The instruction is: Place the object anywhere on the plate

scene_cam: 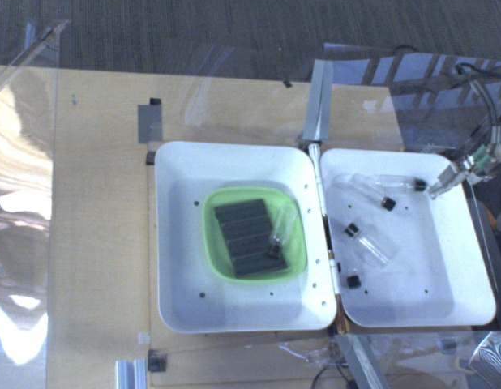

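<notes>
Camera view: the claw [442, 186], its state untellable, is seen by a clear vial [378, 184], easily slipped before the plate [293, 248].

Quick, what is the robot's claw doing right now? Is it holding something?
Claw: at the right bin's far right edge, beside a clear vial; open or shut cannot be told, nothing visibly held.

Two white bins [177, 241] side by side on a wooden bench [88, 217]; grey metal divider [318, 108] behind them.
</notes>
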